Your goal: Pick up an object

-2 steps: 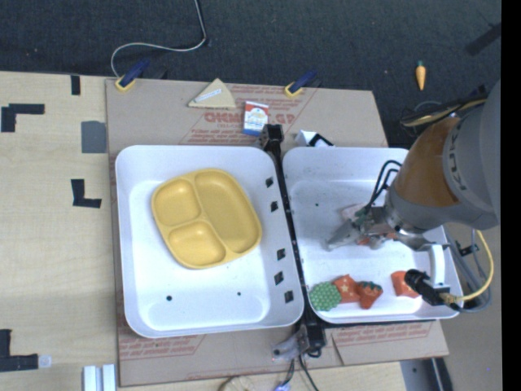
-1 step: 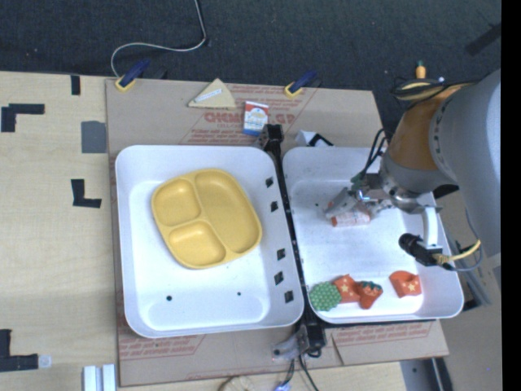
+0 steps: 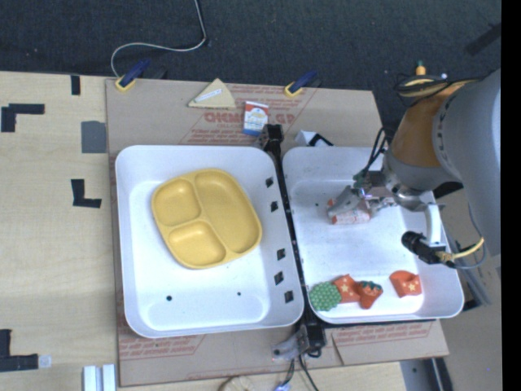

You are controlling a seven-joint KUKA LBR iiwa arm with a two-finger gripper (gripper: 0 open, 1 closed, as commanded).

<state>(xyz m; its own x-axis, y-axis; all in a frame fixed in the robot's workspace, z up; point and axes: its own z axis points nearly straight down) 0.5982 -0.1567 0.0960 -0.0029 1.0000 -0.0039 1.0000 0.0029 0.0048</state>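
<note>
The gripper [image 3: 352,205] hangs low over the right bin [image 3: 370,259], at its upper middle, with the grey arm [image 3: 456,149] reaching in from the right. Whether the fingers are spread or closed I cannot tell; they blur into a small pale object with red marks [image 3: 348,216] lying right under and against them. Nothing can be said to be held.

That pale object looks like a light, stiff toy or small packet, probably easy to lift but liable to slide on the smooth bin floor. Its long axis runs roughly left to right, so a grip across the short width, near the middle, seems best.

Well below the fingers, along the bin's near edge, lie a green toy vegetable [image 3: 325,295], a red and orange toy piece [image 3: 358,290] touching it, and another red toy piece [image 3: 405,283] apart to their right. Left of the fingers, in the other bin [image 3: 138,218], rests a yellow divided plate [image 3: 205,217].
</note>
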